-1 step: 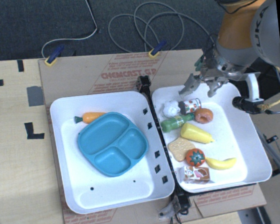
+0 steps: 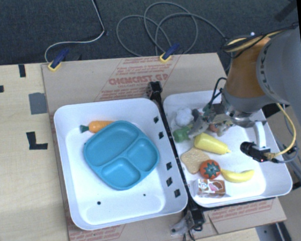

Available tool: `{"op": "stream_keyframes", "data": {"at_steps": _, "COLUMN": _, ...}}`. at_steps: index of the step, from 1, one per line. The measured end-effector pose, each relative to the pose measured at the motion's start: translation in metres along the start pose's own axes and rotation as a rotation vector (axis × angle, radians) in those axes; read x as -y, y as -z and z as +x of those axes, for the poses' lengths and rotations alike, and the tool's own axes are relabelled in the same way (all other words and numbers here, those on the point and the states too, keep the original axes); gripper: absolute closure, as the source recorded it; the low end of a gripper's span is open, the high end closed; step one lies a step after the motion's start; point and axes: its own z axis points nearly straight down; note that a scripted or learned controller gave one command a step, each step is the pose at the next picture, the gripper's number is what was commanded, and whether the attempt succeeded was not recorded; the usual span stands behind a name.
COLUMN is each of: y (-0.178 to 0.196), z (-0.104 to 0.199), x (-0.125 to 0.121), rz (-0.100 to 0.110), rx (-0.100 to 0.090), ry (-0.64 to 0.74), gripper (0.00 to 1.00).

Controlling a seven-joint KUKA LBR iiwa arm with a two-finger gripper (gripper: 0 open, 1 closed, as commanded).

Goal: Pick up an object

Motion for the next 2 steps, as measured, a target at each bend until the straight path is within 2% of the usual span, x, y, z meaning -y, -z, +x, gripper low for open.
{"op": "stream_keyframes", "data": {"at_steps": 1, "y": -0.033, "z": 0.019, "x": 0.018, "rz": -0.008, "rx": 0.002, "ry": 0.000, "gripper": 0.00}}
{"op": "stream_keyframes", "data": {"at_steps": 2, "y": -0.022, "z": 0.018, "x": 0.016, "rz": -0.014, "rx": 0.004, "ry": 0.001, "gripper": 1.00}}
